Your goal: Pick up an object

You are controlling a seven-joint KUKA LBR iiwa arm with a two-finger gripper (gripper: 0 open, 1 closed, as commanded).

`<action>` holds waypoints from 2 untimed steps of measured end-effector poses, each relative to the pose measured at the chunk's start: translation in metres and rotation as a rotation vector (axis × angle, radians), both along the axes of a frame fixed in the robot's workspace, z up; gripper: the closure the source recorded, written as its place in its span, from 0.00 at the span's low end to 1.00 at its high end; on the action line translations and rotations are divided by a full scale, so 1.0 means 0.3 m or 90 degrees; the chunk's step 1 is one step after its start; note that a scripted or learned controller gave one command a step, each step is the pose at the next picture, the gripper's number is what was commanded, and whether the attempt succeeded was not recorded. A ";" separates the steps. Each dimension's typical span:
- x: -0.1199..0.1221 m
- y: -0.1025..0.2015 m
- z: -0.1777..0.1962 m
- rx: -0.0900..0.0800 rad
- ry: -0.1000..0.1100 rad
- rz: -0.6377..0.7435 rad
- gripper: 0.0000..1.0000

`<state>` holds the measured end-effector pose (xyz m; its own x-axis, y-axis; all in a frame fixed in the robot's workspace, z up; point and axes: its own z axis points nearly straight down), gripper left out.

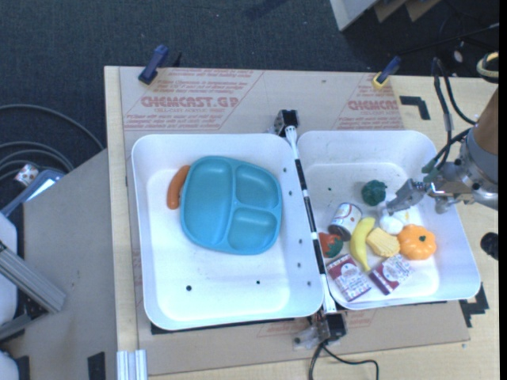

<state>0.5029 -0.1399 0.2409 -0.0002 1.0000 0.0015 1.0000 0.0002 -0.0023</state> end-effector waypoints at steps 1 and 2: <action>0.031 -0.045 -0.238 0.000 0.000 0.000 0.00; 0.291 -0.054 -0.517 -0.002 -0.004 0.001 0.00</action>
